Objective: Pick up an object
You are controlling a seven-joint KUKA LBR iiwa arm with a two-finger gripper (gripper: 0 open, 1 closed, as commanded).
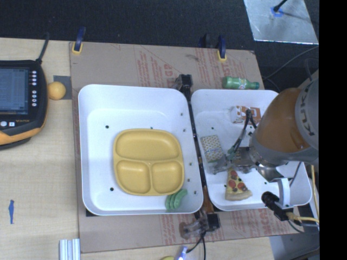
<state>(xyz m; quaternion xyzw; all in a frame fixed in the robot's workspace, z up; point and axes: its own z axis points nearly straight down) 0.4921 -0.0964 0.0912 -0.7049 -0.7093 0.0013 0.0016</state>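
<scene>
Two bins: yellow tray (pixel 147 161) left; pizza slice (pixel 236 186) and grey card (pixel 211 147) right.
Gripper (pixel 226 161): low between card and slice — grip state, I cannot tell.
Advice: centre over one item, descend straight — avoid bin wall (pixel 196 145).

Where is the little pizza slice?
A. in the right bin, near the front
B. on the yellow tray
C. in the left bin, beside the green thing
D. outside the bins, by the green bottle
A: the toy pizza slice lies on the floor of the right bin, toward its front edge, just below the gripper, while the yellow divided tray sits in the left bin.
</scene>
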